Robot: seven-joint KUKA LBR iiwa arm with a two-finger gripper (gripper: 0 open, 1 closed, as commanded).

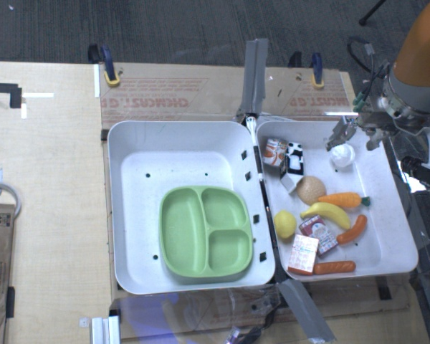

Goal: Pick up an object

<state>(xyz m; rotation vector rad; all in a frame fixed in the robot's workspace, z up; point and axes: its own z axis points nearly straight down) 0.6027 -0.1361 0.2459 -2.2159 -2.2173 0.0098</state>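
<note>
Two white bins sit side by side on the bench. The left bin (129, 192) has a green tray (204, 231) in it, with three spaces. The right bin (387, 185) has many small things in it. The robot arm (419, 56) comes in from the right, with its orange band up high. The gripper (355, 136) hangs over the far right part of the right bin. Its two dark fingers (339, 136) stand a little apart, pointing down, and nothing can be seen between them. A small white thing (342, 156) lies just under the gripper, very near the fingertips, and it is hard to say if they touch. Near the bin's left wall stand a small orange and white can (275, 151) and a black and white carton (294, 158), side by side. Below them is a round tan ball (310, 189). An orange carrot (344, 200) lies next to it, and a yellow banana (328, 214) lies just under the carrot. A yellow lemon (284, 224) sits near the left wall. A red pepper (352, 229) lies to the right of the banana. A red and white packet (319, 234) and a small pale box (304, 254) lie close together near the front. A red sausage (333, 267) lies along the front edge.
</note>
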